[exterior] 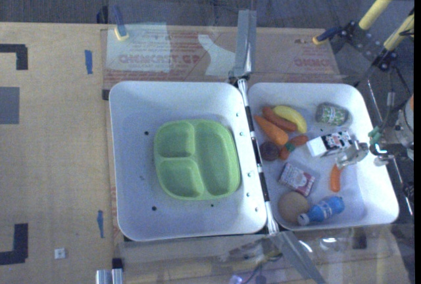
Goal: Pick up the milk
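The milk (331,142), a small white carton with black patches, lies on its side in the right bin (378,207), just left of the end effector (353,154) and about touching it. Whether that is apart or together, I cannot tell. The carton is probably light and stiff, best gripped across its flat sides.

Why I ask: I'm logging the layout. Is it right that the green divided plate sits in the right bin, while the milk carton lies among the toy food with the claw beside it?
Not quite. The camera view shows the green divided plate in the left bin, not the right bin. The rest holds: the milk carton lies among the toy food in the right bin, with the claw beside it.
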Available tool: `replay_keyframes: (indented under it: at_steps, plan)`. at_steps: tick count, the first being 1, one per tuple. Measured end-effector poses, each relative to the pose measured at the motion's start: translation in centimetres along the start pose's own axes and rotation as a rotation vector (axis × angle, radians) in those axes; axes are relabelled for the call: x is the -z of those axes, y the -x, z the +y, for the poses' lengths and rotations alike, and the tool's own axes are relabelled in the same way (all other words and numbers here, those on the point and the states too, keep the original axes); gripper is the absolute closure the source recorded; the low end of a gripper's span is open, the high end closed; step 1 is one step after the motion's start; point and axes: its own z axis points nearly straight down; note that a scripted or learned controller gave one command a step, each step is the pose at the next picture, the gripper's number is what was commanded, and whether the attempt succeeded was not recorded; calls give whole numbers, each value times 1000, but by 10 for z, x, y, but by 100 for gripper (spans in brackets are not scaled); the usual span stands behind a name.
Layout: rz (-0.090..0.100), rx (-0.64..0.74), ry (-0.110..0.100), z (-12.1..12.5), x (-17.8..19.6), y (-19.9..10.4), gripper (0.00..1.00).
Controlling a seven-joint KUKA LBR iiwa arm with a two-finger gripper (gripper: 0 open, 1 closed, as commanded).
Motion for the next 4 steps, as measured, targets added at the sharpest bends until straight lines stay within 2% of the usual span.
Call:
replay_keyframes:
  at_steps: [1, 2, 3, 4]
  plan:
    - [-3, -6, 4, 96, -83, -5, 0]
    - [-15, 65, 38, 116, -100, 2, 0]
    - [-25, 160, 43, 132, -106, 7, 0]
    - [-35, 161, 60, 137, -91, 10, 100]
